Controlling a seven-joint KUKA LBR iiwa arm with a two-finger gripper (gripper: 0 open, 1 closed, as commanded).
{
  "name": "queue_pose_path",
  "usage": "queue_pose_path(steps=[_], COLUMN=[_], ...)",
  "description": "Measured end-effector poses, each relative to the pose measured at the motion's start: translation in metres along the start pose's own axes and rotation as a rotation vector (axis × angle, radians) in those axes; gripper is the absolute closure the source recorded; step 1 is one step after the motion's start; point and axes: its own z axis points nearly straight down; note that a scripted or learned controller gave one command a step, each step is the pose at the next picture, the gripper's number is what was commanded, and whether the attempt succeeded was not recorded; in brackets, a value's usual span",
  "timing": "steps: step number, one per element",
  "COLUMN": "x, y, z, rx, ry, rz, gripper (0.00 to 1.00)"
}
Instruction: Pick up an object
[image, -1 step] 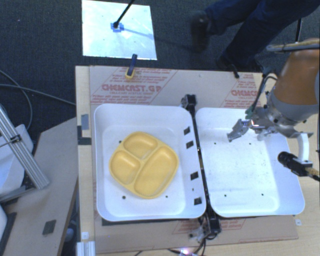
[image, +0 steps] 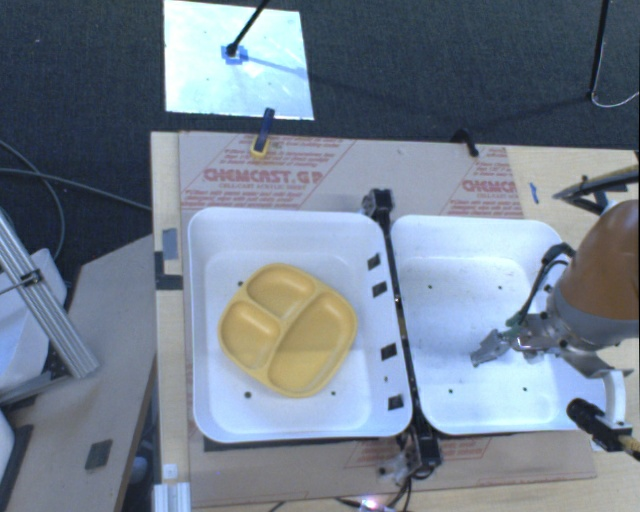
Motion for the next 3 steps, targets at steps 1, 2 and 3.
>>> queue_pose_path(steps=[1, 2, 3], x=[-0.008, -0.014, -0.014], y=[0.005, 0.006, 0.033], z=[0.021, 0.019, -0.022], rx=[-0.01, -0.012, -0.017], ry=[-0.001, -0.002, -0.004], rz=[-0.007, -0.008, -0.012], gripper=[0.0, 0.0, 0.0])
